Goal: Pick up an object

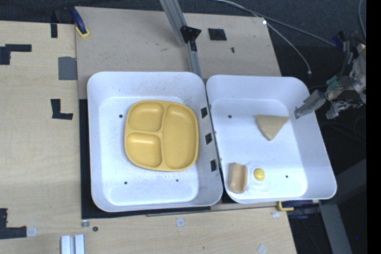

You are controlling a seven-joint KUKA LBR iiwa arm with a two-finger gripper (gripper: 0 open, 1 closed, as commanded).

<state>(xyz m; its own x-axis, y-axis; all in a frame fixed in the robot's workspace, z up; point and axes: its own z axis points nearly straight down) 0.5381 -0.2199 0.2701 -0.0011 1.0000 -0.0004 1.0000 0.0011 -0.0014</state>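
Left bin (101, 128): shallow white bin holding a yellow plastic plate with three compartments (161, 135), lying flat near the bin's middle.
Right bin (309, 151): shallow white bin with three small things in it.
Tan wedge-shaped piece (271, 125): upper middle of the right bin; its broad edge faces the far wall, its narrow end points toward the near-right corner.
Tan loaf-shaped block (237, 178): near-left corner of the right bin, long axis running far to near.
White fried egg toy with yellow yolk (258, 176): just beside the block, on its right.
Gripper (305, 107): over the right bin's right rim, apart from all three things; whether the fingers are spread or closed cannot be told.
Arm: enters from the right edge, slanting down-left toward the rim.
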